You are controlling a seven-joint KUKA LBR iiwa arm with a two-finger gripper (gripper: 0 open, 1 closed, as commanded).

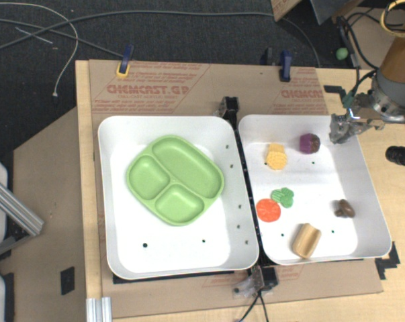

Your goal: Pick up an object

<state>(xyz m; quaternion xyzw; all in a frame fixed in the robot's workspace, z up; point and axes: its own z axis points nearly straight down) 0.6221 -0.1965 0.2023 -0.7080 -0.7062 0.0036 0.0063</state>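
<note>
The right bin (363, 180) holds several small objects: a purple round piece (309, 143), a yellow corn-like piece (276, 157), a green floret (282, 196), a red-orange tomato slice (268, 210), a tan cylinder (305, 240) and a small brown lump (344, 208). My gripper (341, 130) hangs over the bin's far right corner, just right of the purple piece. Nothing shows between its fingers.
The left bin (121, 240) bears a green three-compartment plate (176, 179). Black clamps (228, 105) sit between the bins at the back and front. Blue clips (126, 60) pin the cardboard sheet. Cables run across the dark floor beyond.
</note>
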